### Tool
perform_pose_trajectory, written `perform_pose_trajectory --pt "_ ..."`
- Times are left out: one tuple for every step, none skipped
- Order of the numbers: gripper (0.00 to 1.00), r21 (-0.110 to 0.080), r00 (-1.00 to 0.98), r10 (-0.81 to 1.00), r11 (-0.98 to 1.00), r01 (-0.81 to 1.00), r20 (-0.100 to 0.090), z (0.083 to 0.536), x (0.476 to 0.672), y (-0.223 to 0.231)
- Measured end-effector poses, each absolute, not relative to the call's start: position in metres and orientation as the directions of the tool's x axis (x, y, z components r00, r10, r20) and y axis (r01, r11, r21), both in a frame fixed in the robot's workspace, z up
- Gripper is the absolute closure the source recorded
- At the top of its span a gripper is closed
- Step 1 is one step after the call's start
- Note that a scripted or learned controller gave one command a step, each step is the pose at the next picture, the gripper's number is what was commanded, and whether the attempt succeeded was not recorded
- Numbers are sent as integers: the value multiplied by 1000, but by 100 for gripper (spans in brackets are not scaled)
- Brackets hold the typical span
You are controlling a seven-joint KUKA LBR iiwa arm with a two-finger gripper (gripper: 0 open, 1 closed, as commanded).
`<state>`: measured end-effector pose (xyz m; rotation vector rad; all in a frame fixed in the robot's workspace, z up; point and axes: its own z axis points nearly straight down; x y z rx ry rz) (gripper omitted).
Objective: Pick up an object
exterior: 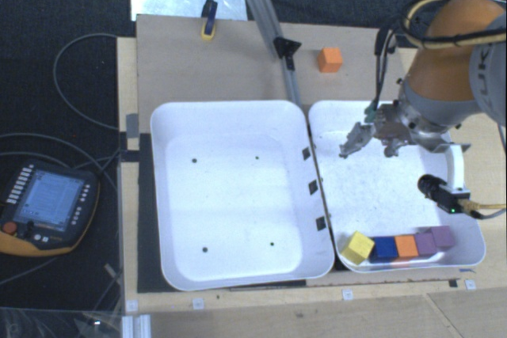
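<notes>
Along the near wall of the right bin (pixel 372 198) lies a row of small blocks: a yellow block (pixel 358 247), a blue block (pixel 385 248), an orange block (pixel 406 246) and two purple blocks (pixel 435 240). My gripper (pixel 371 147) hangs over the far middle of that bin, well back from the row. It is open, its two fingers spread apart with nothing between them. The grey arm with its orange band (pixel 455 36) comes in from the right.
The left bin (pixel 230 186) stands beside the right one. An orange cube (pixel 330 59) rests on the bench behind the bins. A slanted metal pole (pixel 265 4) crosses the back. A teach pendant (pixel 43 206) lies on the floor at left.
</notes>
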<state>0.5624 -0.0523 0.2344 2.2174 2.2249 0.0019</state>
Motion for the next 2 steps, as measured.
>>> perform_pose_trajectory --pt "0 -1 5 1000 -5 1000 -1 241 495 -91" --pt "100 5 -4 1000 4 1000 0 252 498 -88"
